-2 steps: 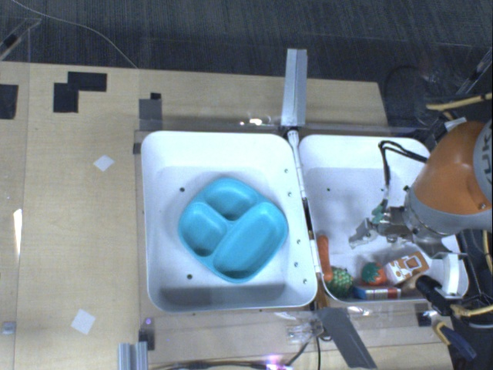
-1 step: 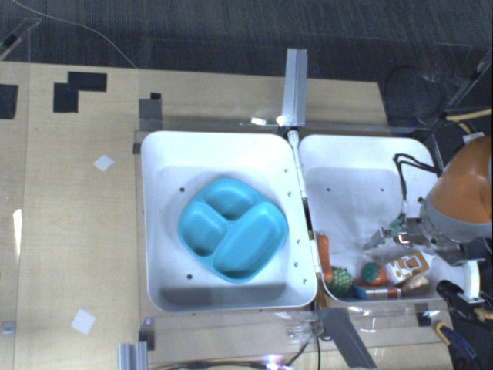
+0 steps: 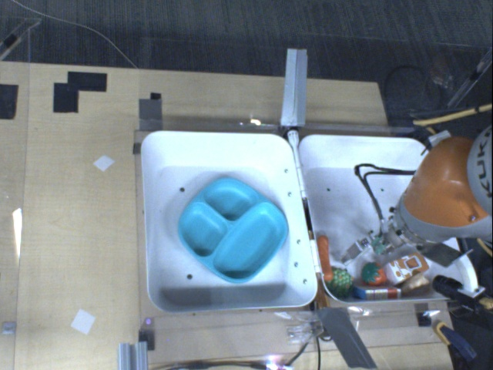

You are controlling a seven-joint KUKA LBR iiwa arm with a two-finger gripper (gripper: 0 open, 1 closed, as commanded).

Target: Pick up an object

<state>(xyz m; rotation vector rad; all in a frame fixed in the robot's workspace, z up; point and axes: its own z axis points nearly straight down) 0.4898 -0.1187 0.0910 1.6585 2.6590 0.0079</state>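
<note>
Your gripper (image 3: 375, 247) is low over the near end of the right bin (image 3: 339, 168), under the arm's orange band (image 3: 443, 187); whether it is spread or pressed together you cannot tell from this view, since the wrist and clutter mask it, and nothing can be confirmed as held. The candidate objects lie packed around it: a green and orange round item (image 3: 372, 272) just below it and possibly touching; a carton with a brown and white label (image 3: 407, 268) just to its right; a red marker-like stick (image 3: 377, 292) further below; a carrot-like orange piece (image 3: 324, 256) and a green lump (image 3: 341, 282) to its left. Well to the gripper's left, the left bin (image 3: 166, 206) holds a blue sectioned tray (image 3: 231, 228), lying flat and tilted diagonally.
</note>
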